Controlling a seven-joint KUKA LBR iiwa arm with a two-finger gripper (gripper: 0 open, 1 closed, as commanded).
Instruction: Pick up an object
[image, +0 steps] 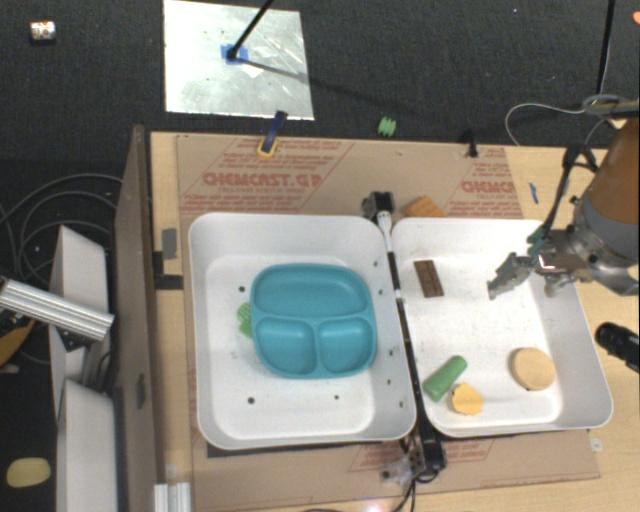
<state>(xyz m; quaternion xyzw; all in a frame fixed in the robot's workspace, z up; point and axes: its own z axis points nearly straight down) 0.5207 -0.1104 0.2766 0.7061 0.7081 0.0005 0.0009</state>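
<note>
On the bench (330, 165), two shallow white bins sit side by side, their inner rims touching along a dark seam. The left bin (215, 330) is mostly taken up by a blue tray (312, 318) with three compartments, lying flat near the middle. A small green piece (244, 318) pokes out from under the tray's left edge, mostly hidden.

From the right the arm (615, 215) reaches over the right bin (580, 330), its grey body and orange band at the frame's edge. The gripper (510, 275) hangs above the bin's upper right part, pointing left. Nothing shows between its fingers, and whether they are spread or closed I cannot tell from this angle.

Things that could be picked lie in the right bin, all apart from the gripper. A tan round disc (533, 368) rests near the bin's lower right corner. A green cylinder (444, 378) lies tilted near the lower left corner, and just beside its lower end, touching or nearly so, sits a small yellow piece (467, 400). A brown block (428, 278) lies in the upper left part of the bin, close to the seam, level with the gripper but well to its left.

Outside the bins, an orange piece (424, 208) rests on the bench just above the right bin's top rim.
</note>
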